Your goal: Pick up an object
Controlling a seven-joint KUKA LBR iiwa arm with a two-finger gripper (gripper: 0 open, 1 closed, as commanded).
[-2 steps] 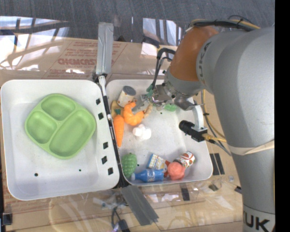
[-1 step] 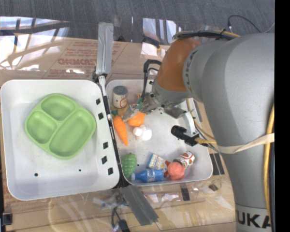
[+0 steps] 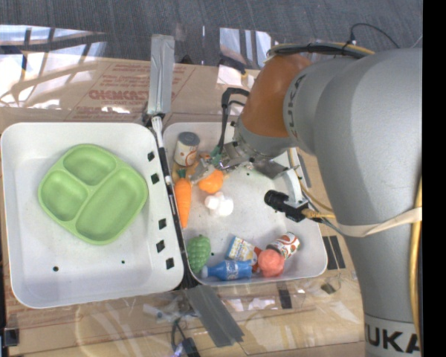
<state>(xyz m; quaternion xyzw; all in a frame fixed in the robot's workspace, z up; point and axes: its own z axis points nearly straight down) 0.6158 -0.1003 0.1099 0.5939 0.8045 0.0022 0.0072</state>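
- Nearest you, along the right bin's (image 3: 312, 270) front wall: a blue bottle (image 3: 227, 271) lying flat, a red round toy (image 3: 270, 262), a small striped can (image 3: 288, 242) and a green bumpy toy (image 3: 199, 251), crowded together.
- Mid-bin: a white lump (image 3: 219, 204) sits on bare floor; an orange carrot (image 3: 183, 201) lies along the left wall.
- Just behind these, a small orange piece (image 3: 212, 181) sits directly under the gripper (image 3: 224, 158). You should treat this as the likely target.
- Handling, as a judgement: it looks like light, hollow plastic, smooth and prone to squirt out; pinch it across its middle, not its taper.
- You cannot tell the pincer's state here; the wrist hides it.
- Far corner: a tin can (image 3: 186, 148) stands upright, close beside the target, so watch for a nudge.
- Left bin (image 3: 22, 259): a green divided plate (image 3: 93, 193), well apart from the work.
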